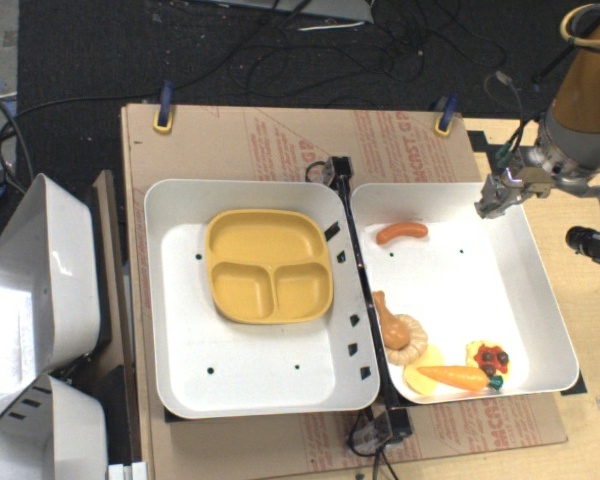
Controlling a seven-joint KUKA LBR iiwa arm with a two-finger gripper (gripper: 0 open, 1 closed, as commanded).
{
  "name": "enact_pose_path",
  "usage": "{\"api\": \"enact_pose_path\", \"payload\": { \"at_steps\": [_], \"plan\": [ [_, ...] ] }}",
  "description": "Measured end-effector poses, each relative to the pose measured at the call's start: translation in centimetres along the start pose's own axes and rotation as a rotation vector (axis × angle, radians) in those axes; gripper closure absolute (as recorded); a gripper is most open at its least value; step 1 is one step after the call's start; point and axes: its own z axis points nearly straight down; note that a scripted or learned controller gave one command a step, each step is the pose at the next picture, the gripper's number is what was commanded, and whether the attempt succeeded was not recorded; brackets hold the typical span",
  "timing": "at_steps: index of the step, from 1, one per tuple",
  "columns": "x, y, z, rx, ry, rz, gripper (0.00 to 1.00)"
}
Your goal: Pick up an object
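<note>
Landmark: right bin (pixel 540 298).

Hand (pixel 494 200) sits over the bin's far right corner, just at the rim, arm coming in from the right. Cannot tell whether it is open or closed; nothing seen in it.

Open room: the bin's middle and right side are bare white floor. Items crowd its near edge and left wall.

Sausage (pixel 402 232): small, orange-red, slightly curved, lying alone in the bin's far left part, well apart from the hand and from the rest.

Near-left corner of the bin: drumstick (pixel 397 329), tan, against the left wall; carrot (pixel 452 376) by the near rim, on a pale yellow piece (pixel 425 368); small yellow and red toy (pixel 489 357) just right of the carrot.

Left of the bin, touching wall to wall: left bin (pixel 180 368), holding a yellow divided tray (pixel 270 266).
</note>
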Motion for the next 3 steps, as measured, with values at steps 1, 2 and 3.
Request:
{"api": "enact_pose_path", "payload": {
  "at_steps": [1, 2, 3],
  "plan": [
    [0.8, 0.8, -5.4, 0.001, 0.001, -0.002, 1.00],
    [7.0, 0.1, -5.0, 0.007, 0.003, -0.004, 1.00],
    [13.0, -0.3, -3.8, 0.009, 0.004, -0.005, 1.00]
  ]
}}
